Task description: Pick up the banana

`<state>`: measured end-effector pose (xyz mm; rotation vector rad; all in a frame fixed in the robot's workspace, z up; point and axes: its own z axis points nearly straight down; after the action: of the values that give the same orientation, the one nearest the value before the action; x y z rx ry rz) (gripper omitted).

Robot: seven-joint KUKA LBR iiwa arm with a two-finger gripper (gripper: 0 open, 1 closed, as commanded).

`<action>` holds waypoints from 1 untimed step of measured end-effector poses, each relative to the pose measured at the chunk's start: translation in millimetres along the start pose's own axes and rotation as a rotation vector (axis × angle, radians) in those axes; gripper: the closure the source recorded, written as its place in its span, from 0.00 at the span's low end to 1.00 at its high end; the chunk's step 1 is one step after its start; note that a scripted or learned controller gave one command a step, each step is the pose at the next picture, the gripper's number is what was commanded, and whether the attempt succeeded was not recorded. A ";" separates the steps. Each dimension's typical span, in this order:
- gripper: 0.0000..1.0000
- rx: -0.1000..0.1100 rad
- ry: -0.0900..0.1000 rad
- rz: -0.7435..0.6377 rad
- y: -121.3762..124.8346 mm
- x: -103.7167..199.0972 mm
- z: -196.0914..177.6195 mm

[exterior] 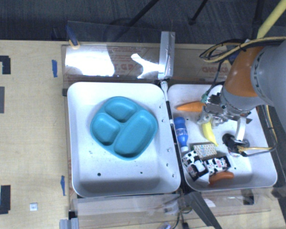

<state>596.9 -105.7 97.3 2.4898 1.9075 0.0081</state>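
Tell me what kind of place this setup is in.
Most likely a robotics lab bench, not a kitchen: a robot arm reaches over two white bins holding toy items like a banana and carrot, tape marks dot the wooden bench, and tripod legs stand behind.

Upper end of the banana under the pincer; arm cut at the right edge.

My gripper hung over the right bin, just above the banana; a carrot lay behind, a bottle left.
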 end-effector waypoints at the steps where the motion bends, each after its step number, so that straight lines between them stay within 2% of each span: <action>1: 1.00 0.008 -0.002 0.119 -27.5 12.5 -105.9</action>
<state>572.9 -86.3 203.0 2.6031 1.7597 -0.0025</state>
